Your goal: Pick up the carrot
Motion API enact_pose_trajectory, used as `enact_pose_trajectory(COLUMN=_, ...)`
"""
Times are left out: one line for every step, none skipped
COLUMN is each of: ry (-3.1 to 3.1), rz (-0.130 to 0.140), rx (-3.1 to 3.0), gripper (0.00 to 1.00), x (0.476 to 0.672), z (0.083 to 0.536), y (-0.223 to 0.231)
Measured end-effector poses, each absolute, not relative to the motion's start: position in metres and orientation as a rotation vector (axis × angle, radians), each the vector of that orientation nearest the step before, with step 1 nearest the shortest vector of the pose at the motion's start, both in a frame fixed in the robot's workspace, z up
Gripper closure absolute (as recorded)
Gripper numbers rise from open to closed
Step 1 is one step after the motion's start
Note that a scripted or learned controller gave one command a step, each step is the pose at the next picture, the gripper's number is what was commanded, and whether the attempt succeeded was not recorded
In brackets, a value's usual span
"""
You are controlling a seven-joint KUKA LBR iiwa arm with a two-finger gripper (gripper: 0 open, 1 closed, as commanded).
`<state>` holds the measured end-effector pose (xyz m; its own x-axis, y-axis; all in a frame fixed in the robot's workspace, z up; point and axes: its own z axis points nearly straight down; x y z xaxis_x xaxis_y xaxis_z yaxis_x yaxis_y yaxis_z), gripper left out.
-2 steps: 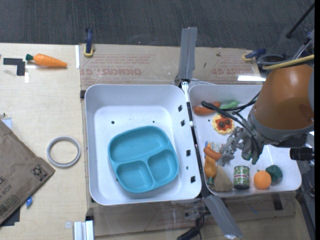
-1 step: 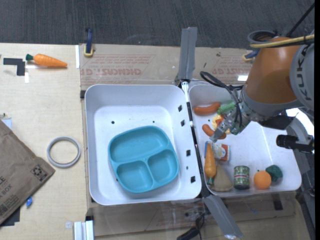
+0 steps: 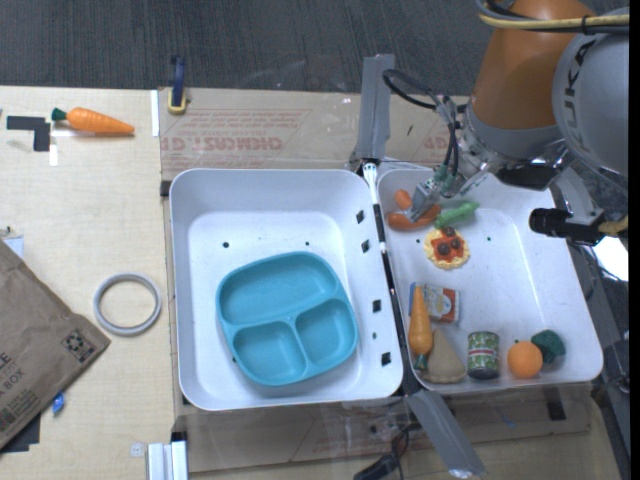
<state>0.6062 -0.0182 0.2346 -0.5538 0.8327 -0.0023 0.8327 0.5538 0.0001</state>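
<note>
A brown cardboard box (image 3: pixel 35 343) lay at the lower left of the pale wooden bench (image 3: pixel 90 218), with a grey tape ring (image 3: pixel 127 302) just to its right. At the far left edge of the bench, well outside both bins, an orange toy carrot with a green top (image 3: pixel 93 121) lay flat. Its long axis ran nearly left to right, the green end to the left and the tip to the right, with bare bench all around it. The left white bin (image 3: pixel 190 268) held a blue three-compartment plastic plate (image 3: pixel 288 316), with free floor above it. In the right white bin (image 3: pixel 560 268), an orange, carrot-shaped piece (image 3: pixel 420 323) lay tight against the left wall, its long axis running along that wall, beside a small printed packet (image 3: pixel 440 303). Along the near wall sat a tan piece (image 3: pixel 446 363), a small green-labelled can (image 3: pixel 483 353), a round orange fruit (image 3: pixel 524 359) and a dark green lump (image 3: pixel 548 345). The gripper (image 3: pixel 428 200) hung over the far left corner, above small orange-red pieces (image 3: pixel 405 220), a green pod (image 3: pixel 457 211) and a round yellow-and-red toy (image 3: pixel 447 248). Whether it was open, closed or gripping anything could not be told. The middle of the right bin's floor lay open. Dark grey carpet (image 3: pixel 200 18) ran behind the bench.
</note>
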Motion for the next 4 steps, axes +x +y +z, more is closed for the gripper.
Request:
enact_pose_trajectory(ry=2.424, rz=-0.005, rx=2.001, gripper=1.00, x=0.564, z=0.191, y=-0.056)
enact_pose_trajectory(ry=2.425, rz=-0.005, rx=2.000, gripper=0.00, x=0.564, z=0.191, y=-0.056)
enact_pose_trajectory(ry=2.446, rz=-0.004, rx=1.974, gripper=0.00, x=0.548, z=0.191, y=-0.092)
enact_pose_trajectory(ry=2.721, rz=-0.002, rx=1.571, gripper=0.00, x=0.578, z=0.108, y=-0.116)
